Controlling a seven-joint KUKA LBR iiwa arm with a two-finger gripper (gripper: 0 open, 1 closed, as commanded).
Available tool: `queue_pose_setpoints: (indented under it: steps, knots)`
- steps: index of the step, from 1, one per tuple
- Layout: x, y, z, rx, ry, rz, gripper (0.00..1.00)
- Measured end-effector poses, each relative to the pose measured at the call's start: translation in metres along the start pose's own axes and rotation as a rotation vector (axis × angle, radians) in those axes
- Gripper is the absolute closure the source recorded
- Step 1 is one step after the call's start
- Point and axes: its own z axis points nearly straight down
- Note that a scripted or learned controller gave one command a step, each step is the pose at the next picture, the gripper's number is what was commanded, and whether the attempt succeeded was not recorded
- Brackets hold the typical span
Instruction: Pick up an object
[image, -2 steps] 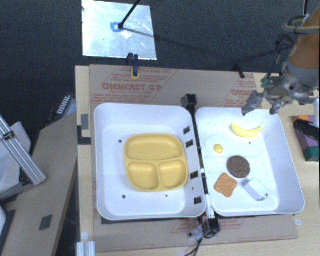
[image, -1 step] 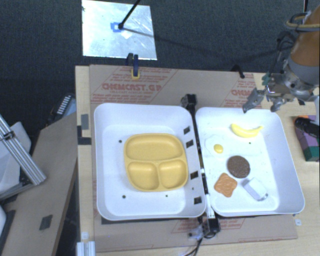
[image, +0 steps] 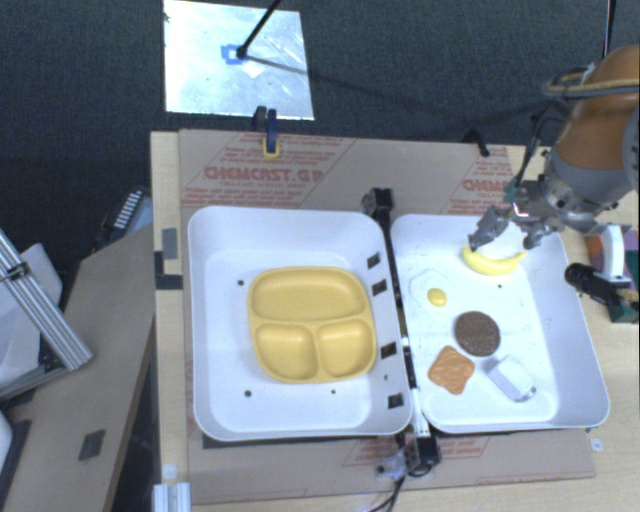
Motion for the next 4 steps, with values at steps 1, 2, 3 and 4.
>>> queue_pose_setpoints:
  steps: [1, 2, 3, 4]
  knots:
    - [0.008, -0.005, 0.055, 0.001, 0.001, 0.001, 0.0]
    - [0.009, -0.013, 0.1, -0.001, 0.0, 0.001, 0.0]
    - [0.009, -0.013, 0.09, -0.002, -0.001, 0.001, 1.0]
    - [0.001, -0.013, 0.045, -0.002, 0.0, 0.002, 1.0]
